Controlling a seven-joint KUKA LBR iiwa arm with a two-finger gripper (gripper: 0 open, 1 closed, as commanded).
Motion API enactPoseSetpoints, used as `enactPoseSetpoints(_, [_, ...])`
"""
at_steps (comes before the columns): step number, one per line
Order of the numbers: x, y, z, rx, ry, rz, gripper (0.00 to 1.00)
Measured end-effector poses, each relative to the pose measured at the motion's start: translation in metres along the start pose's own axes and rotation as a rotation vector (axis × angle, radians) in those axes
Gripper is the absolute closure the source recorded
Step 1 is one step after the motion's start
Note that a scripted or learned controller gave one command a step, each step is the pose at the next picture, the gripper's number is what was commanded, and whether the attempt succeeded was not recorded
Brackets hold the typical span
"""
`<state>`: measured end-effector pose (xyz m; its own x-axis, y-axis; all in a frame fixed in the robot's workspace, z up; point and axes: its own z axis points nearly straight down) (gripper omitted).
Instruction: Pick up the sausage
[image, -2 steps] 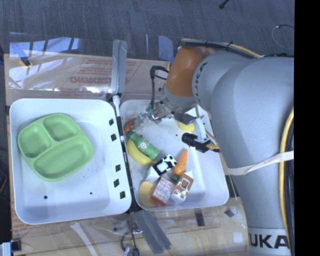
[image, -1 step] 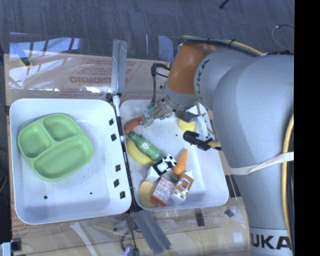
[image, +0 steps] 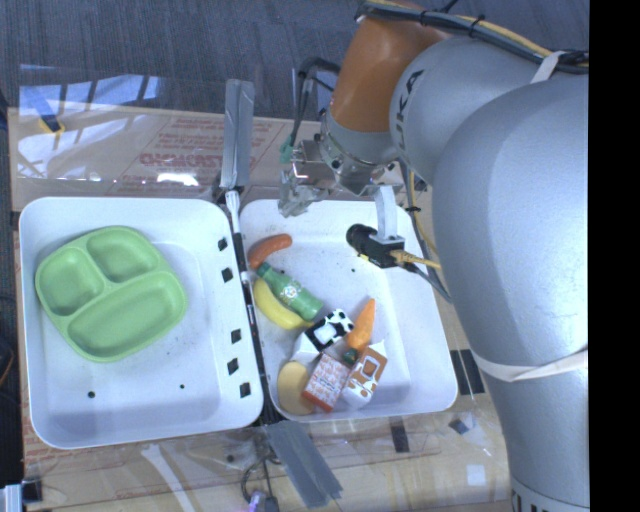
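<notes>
Could miss sausage (image: 269, 247), wedged against bin wall (image: 243, 262) at frame centre beside banana (image: 276, 306); gripper (image: 297, 199) above, grip state unreadable

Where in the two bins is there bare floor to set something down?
Left white bin: bare floor below and right of the green three-compartment plastic plate. Right white bin: bare floor right of the orange toy carrot; its left side is crowded, from the reddish-brown sausage to the small cartons.

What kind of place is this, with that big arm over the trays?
Probably a robotics lab bench: a grey arm hangs over two white bins, one bin holding a sausage among toy food.
</notes>
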<state>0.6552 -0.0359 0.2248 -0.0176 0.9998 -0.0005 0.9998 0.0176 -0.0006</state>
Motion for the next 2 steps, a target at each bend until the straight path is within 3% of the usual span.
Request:
enactPoseSetpoints(1, [0.0144,-0.0123,0.0171,0.003,0.001,-0.038,1.00])
enactPoseSetpoints(2, [0.0145,-0.0123,0.0171,0.004,0.001,-0.038,0.00])
